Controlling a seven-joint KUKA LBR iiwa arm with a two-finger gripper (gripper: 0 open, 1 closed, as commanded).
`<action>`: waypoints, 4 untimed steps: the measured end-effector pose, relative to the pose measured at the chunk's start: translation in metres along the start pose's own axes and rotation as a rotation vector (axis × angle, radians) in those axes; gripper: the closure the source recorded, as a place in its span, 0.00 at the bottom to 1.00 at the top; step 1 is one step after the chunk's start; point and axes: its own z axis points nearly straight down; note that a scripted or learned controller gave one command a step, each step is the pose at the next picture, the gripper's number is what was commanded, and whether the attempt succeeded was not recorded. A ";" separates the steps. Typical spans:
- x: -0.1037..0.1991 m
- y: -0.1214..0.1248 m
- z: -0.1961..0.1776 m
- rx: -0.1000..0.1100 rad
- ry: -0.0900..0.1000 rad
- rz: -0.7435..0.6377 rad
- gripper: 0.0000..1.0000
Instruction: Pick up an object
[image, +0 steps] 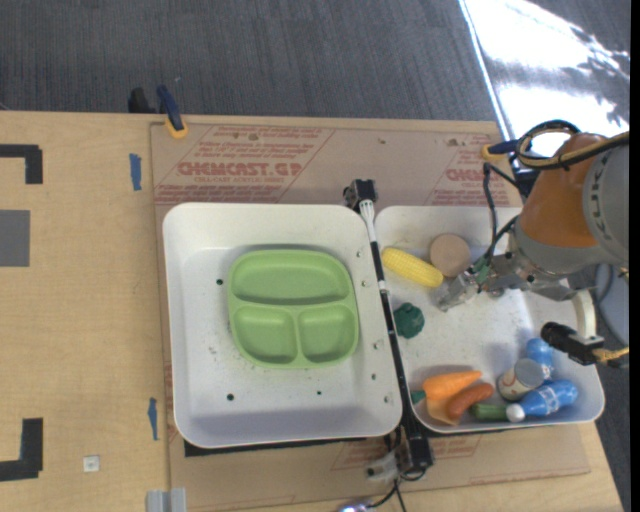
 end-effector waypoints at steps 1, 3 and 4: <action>-0.030 0.028 -0.005 0.016 0.008 -0.114 0.00; 0.008 0.026 -0.114 0.000 0.000 -0.284 1.00; 0.043 -0.042 -0.119 0.005 0.004 -0.190 1.00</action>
